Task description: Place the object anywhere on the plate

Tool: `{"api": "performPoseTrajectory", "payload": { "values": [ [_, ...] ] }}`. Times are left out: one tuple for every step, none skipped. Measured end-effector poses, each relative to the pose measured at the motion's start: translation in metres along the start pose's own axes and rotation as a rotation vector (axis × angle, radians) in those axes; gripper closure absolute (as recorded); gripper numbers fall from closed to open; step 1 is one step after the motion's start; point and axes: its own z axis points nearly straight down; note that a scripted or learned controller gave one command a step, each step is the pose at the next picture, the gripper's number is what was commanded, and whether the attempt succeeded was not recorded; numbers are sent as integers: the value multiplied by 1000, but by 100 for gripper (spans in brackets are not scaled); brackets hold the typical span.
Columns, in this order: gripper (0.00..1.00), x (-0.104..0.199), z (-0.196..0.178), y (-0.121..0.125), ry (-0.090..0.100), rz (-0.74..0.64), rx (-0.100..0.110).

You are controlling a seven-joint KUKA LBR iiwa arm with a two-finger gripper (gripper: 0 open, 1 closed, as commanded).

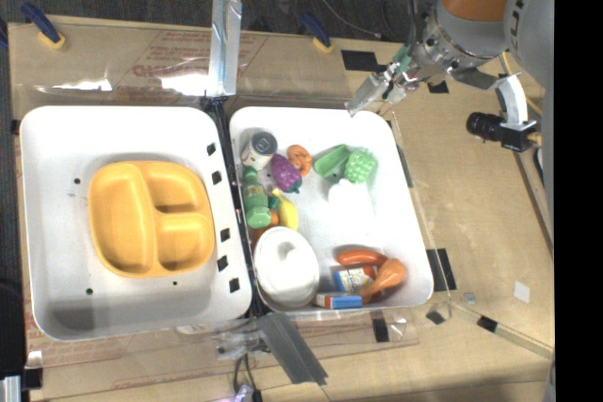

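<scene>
A yellow divided plate (151, 217) lies in the left white bin (57, 136). The right bin (396, 202) holds several toy foods: a purple piece (285, 172), a green pepper (330, 160), a bumpy green piece (360, 167), a red sausage (360, 255) and an orange piece (388, 274). My gripper (375, 101) hangs over the right bin's far right corner, above the toys. It is open, with nothing between its fingers.
A white cup (285, 264) stands at the right bin's near left. A small tin (262, 144) and green and yellow pieces (259, 202) line the wall between the bins. A metal post (225, 42) rises behind that wall.
</scene>
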Motion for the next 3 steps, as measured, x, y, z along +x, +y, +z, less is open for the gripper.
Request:
{"api": "performPoseTrajectory", "payload": {
  "values": [
    [0, -26, -25, -28, 0, 221, 0],
    [0, -21, -25, -52, 3, 401, 6],
    [0, -13, -56, -60, 1, 470, 0]
  ]
}}
